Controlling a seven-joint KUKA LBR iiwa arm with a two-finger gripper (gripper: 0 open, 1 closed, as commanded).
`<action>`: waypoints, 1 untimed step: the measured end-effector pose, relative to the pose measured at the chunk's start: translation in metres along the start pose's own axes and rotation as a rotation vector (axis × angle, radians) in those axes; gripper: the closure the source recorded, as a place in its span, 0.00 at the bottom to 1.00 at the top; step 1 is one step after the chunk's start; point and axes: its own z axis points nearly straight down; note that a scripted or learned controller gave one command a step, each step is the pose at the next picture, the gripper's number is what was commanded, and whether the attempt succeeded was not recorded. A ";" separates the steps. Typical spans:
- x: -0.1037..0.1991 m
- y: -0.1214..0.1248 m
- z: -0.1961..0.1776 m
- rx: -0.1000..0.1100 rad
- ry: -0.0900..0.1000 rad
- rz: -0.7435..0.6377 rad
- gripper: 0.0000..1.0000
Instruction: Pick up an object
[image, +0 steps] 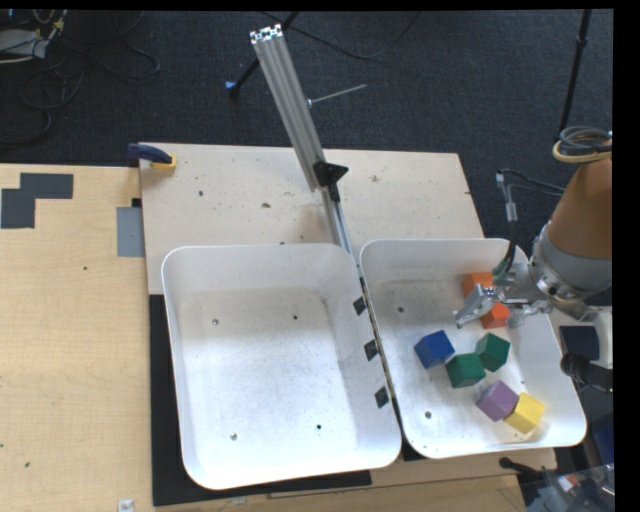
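Several small blocks lie in the right bin (420, 270). An orange block (478, 284) sits at the back right, and more orange (496, 317) shows just below my gripper. Further forward are a blue block (434, 348), two green blocks (465, 370) (493, 350), a purple block (497, 400) and a yellow block (527, 412). My gripper (478, 305) reaches in from the right and hangs low over the orange block, covering its middle. Whether the two orange patches are one block or two is hidden by the gripper.
The left bin (200, 270) stands beside the right one, with a divider rim carrying black clips (370, 348) between them. A slanted aluminium bar (295, 120) rises behind the bins. A blue and yellow tool (152, 155) lies at the bench's back left corner.
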 end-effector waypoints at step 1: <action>0.004 -0.002 0.044 0.000 0.000 0.002 0.00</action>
